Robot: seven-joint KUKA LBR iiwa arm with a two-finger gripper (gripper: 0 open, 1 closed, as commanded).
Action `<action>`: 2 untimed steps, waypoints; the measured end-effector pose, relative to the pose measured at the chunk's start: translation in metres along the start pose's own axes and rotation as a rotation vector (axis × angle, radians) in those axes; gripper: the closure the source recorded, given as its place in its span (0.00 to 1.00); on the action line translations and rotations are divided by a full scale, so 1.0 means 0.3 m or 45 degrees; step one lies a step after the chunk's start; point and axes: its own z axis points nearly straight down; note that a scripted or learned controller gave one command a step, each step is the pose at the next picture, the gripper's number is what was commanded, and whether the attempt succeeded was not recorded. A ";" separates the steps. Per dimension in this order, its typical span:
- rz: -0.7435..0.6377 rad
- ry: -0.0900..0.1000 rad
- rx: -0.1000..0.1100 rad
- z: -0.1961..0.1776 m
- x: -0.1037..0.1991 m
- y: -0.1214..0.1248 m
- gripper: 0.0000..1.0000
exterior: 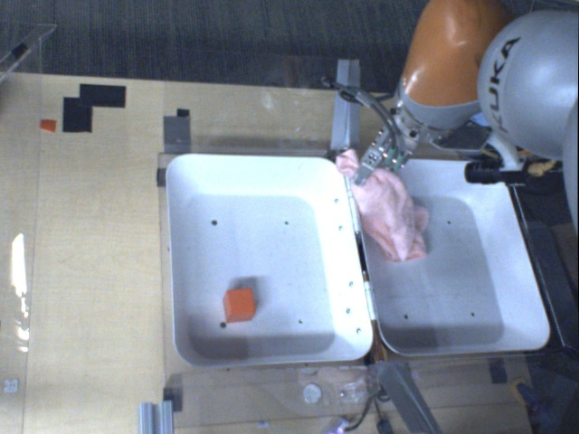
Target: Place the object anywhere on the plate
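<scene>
Seen from above at a slant, a pale wooden bench (90, 269) carries two shallow white bins side by side. A grey robot arm with a bulky orange band above its wrist (450, 43) reaches in from the right, near the top of the scene. Its two-finger gripper (366, 174) points down and to the left, at the top left corner of the right-hand white bin (470, 333). The gripper's tip meets the upper end of a crumpled pale pink cloth (391, 217); whether the hand is wide, narrow or closed on the fabric cannot be told, since the tip merges with the cloth's folds.

The pink cloth stretches from the divide between the two bins, beside the gripper, down and to the right into the right-hand bin. Its lower bulk rests on that bin's floor, while its top end sits up against the bin's upper left rim.

A small orange block (240, 305) lies in the left-hand white bin (271, 188), toward its lower left, well apart from the cloth and gripper. Black angular markings (90, 105) and a tiny orange square (48, 126) sit on the bench at upper left
</scene>
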 end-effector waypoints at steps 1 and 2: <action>-0.508 0.000 -0.002 0.004 0.112 0.098 1.00; -0.796 -0.001 -0.004 0.016 0.232 0.236 1.00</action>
